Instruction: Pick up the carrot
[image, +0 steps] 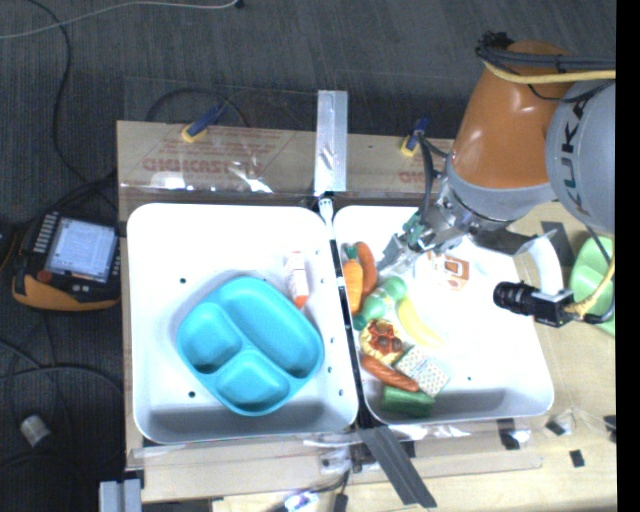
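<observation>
The KUKA arm is seen reaching in over the right bin, its orange band above the bin's far edge. The left bin holds a blue divided tray, lying toward the divider between the bins; a small white and orange item sits just beyond the tray, near the divider.

In the right bin, a pile of toy food is crowded against the divider side. The carrot is taken to be the orange piece lying against the divider at the far end of the pile, with an orange-red piece just beside it. A yellow banana lies on the pile's side away from the divider, and a dark green item at its near end.

The gripper is seen low over the far end of the pile, near the carrot but apart from it. Whether it is released or clenched cannot be told; nothing is seen between its fingers.

Progress: approach under way. Carrot judged not yet grasped or lifted; closing, gripping and raising are left.
</observation>
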